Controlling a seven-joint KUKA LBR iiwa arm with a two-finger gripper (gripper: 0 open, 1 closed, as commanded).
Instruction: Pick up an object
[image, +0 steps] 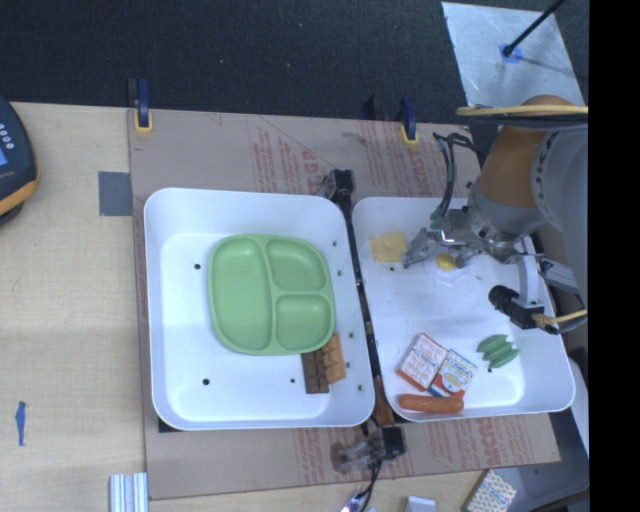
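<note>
A: Which bin holds the gripper (437, 250)?

B: The right bin (560, 395). Its metal fingers straddle a small yellow object (446, 262) near the far wall; whether they clasp it, I cannot tell.

A: And nearby?

B: A pale yellow block (388, 247) just beside; a red packet (424, 361), a sausage (431, 404) and green pods (497, 350) nearer. The left bin (170, 400) bears a smooth green divided plate (271, 294) and a brown ridged bar (323, 366).

Smooth, seemingly plastic green plate (270, 295)
</note>
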